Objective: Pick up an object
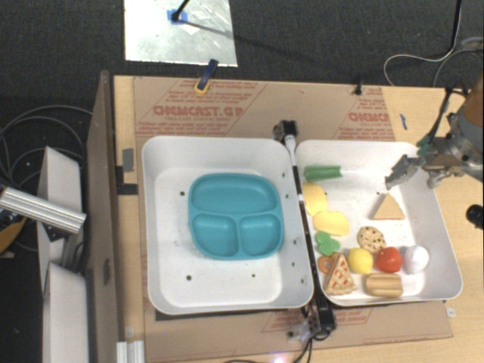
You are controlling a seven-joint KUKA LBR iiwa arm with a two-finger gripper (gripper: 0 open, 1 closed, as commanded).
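While the left bin (162, 203) holds a blue divided plate (236, 215) at its middle, the right bin (446, 271) carries toy food: green piece (323, 172) near its far left corner, yellow pieces (330, 222) along the left wall, pizza slice (339, 274), cookie (370, 238), tomato (389, 259), egg (415, 258), bun (383, 284) along the near edge. Tan wedge (388, 208) lies mid-bin; gripper (398, 175) hangs over the far right part, gripping nothing, finger spread unclear.

The brand name "CHEMCAST GP" is printed in red, repeated and upside down, across the brown protective paper sheet (249, 104) laid beneath the two white bins (166, 203).
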